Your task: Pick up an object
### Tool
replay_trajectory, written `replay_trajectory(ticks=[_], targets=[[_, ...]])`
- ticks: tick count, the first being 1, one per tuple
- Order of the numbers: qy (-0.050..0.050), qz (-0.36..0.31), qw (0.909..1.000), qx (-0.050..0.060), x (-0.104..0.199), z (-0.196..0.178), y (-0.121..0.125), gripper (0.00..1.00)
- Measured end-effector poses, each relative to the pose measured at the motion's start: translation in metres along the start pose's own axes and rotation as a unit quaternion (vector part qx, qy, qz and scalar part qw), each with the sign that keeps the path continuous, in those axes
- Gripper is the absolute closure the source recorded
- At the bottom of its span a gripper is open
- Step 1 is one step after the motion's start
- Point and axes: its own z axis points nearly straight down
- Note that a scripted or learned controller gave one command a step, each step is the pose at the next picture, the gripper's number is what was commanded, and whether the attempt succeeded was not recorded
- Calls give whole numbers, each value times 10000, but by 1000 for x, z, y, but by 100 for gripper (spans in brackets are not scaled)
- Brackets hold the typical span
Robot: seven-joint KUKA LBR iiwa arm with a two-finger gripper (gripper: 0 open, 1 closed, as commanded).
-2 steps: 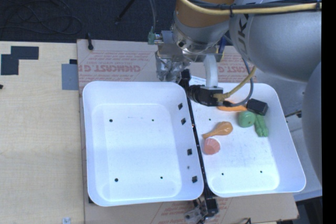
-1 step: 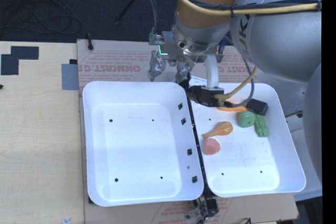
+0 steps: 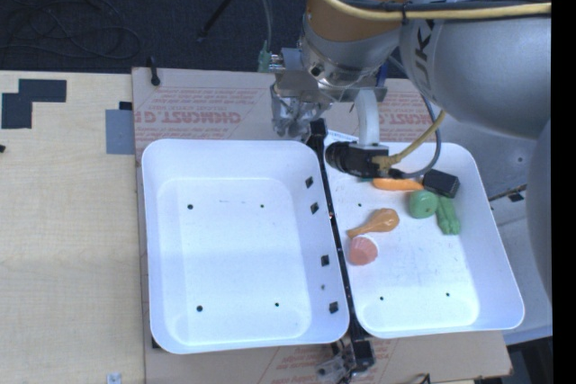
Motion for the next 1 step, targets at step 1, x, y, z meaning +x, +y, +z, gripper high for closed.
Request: replay_trajectory(ticks=[1], targets=[[0,5,10000,26,-38,56,-37,100]])
